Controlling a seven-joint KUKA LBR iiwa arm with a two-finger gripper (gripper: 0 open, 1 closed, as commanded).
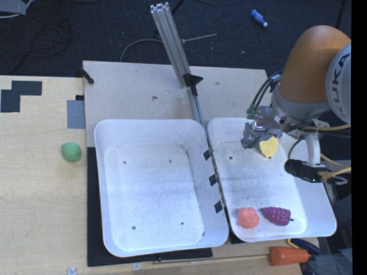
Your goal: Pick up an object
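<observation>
My gripper [251, 137] hangs over the far part of the right bin [312, 211], under the grey wrist and orange band. A small yellow object [268, 148] lies right beside the gripper, at its near right side; whether they touch I cannot tell. At the near end of the same bin rest an orange-pink fruit [248, 217] and a purple bunch of grapes [276, 215], side by side and well clear of the gripper.
The left bin [114, 136] adjoins the right one along a divider with black clips [213, 179]. A green ball [71, 152] sits on the wooden bench to the left. A slanted aluminium post [175, 44] rises behind the bins. An orange object [289, 255] lies below the right bin.
</observation>
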